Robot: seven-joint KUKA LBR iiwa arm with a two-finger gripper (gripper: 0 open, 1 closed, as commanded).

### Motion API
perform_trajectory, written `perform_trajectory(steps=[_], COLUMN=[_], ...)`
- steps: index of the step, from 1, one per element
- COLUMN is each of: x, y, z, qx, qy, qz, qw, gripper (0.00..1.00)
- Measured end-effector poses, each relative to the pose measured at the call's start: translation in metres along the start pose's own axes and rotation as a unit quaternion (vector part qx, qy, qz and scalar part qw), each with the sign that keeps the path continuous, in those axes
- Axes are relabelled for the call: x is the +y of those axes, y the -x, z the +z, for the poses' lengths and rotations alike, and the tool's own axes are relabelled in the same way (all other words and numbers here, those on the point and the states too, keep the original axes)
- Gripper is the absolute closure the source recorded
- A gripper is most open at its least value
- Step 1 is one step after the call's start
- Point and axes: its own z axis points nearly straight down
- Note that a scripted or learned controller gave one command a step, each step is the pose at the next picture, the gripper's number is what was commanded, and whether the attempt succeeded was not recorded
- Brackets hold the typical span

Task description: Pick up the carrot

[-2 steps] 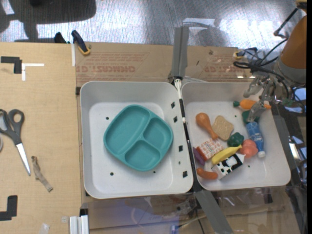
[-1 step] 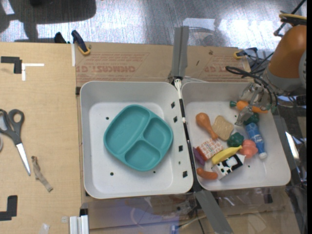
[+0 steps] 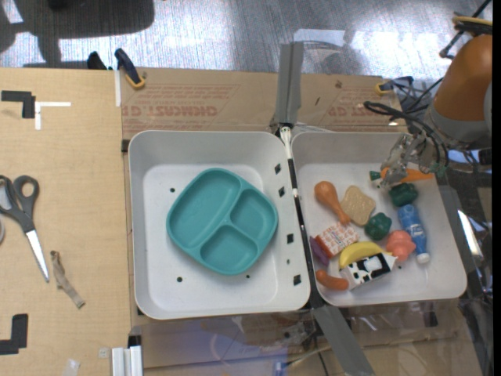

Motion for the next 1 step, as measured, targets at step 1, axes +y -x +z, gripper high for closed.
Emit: perform_trajectory(steps=[1], x=[-0.0088], y=[-0.0281], z=[-0.1675], qx=[0.003], qy=[0.000], qz=[-0.049], qw=[0.9988], gripper=[1.00])
